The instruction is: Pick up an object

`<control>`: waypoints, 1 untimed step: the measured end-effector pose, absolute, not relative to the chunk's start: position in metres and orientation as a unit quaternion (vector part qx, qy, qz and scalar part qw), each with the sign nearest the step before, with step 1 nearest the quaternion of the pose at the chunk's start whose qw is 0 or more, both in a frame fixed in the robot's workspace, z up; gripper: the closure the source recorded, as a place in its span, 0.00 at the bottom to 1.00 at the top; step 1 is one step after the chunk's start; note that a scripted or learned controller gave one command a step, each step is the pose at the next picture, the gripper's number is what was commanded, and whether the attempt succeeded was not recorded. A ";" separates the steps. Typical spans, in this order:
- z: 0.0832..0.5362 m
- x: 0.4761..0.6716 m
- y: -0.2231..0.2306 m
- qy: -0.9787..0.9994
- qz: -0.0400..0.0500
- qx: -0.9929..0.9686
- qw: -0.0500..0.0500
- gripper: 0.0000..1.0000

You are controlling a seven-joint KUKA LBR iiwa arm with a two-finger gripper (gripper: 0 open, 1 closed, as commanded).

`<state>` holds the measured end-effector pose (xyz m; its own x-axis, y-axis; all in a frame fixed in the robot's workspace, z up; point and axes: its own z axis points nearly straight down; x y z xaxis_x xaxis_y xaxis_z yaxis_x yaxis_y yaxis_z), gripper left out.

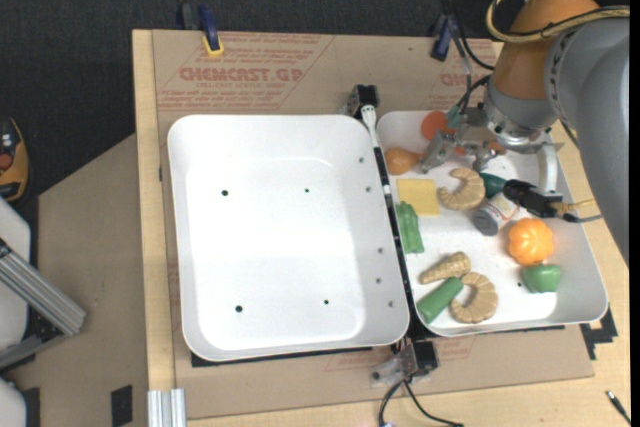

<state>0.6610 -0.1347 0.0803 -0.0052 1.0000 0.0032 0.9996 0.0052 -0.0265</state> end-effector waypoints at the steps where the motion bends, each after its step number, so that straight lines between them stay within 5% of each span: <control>1: 0.084 0.662 -0.113 -0.707 0.012 -0.707 0.003 0.00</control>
